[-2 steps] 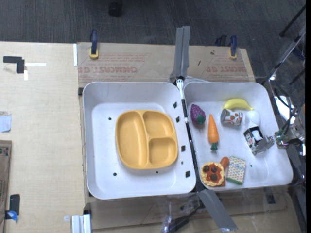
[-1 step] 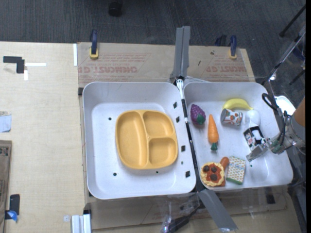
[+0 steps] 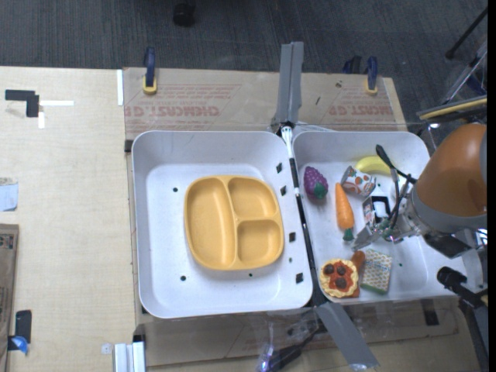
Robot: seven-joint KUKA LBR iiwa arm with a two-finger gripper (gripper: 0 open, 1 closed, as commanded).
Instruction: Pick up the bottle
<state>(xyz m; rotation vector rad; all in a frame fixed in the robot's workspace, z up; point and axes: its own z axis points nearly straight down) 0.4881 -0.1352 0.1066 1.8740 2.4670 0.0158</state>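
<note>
— Two white bins side by side: what lies in each?

— The left bin holds a yellow divided plate. The right bin holds toy food: purple grapes, a carrot, a banana, a small printed carton, a pizza and a speckled green-edged slice.

— And the bottle?

— Hard to tell. A small reddish-brown thing shows between the carrot's lower end and the pizza, partly hidden under the gripper; that may be the bottle.

— The gripper?

— The gripper is low in the right bin, just right of the carrot and above the slice. Whether it is wide, narrow or holding anything, I cannot tell
</note>
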